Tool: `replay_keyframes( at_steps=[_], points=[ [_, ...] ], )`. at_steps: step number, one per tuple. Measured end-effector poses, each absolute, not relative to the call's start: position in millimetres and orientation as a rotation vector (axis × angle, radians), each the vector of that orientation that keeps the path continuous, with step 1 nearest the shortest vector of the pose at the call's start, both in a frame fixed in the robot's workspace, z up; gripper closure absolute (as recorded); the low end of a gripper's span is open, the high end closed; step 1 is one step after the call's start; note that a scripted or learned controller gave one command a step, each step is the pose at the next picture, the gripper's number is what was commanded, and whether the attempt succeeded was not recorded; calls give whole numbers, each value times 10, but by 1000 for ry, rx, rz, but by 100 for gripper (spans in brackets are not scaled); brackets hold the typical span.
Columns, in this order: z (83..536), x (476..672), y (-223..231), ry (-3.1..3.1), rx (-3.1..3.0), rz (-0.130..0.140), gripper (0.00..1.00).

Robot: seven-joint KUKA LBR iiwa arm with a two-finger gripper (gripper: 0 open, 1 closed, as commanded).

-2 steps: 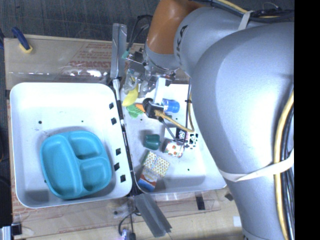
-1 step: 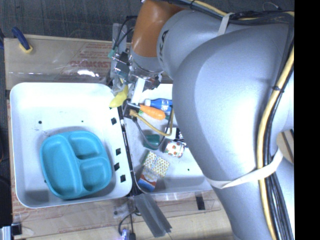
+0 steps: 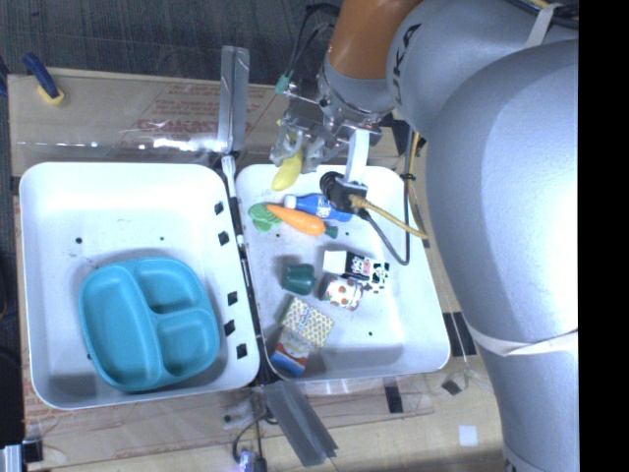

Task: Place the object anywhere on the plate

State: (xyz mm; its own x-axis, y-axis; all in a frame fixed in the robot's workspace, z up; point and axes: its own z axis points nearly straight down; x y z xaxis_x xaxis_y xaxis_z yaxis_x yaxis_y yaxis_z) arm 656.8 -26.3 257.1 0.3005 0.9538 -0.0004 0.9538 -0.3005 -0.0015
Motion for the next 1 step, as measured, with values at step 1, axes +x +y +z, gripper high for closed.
replay_keyframes(
  at_steps=[1],
  points=[
    [2027, 5762, 305, -1848, -2535, 9, 100]
  ],
)
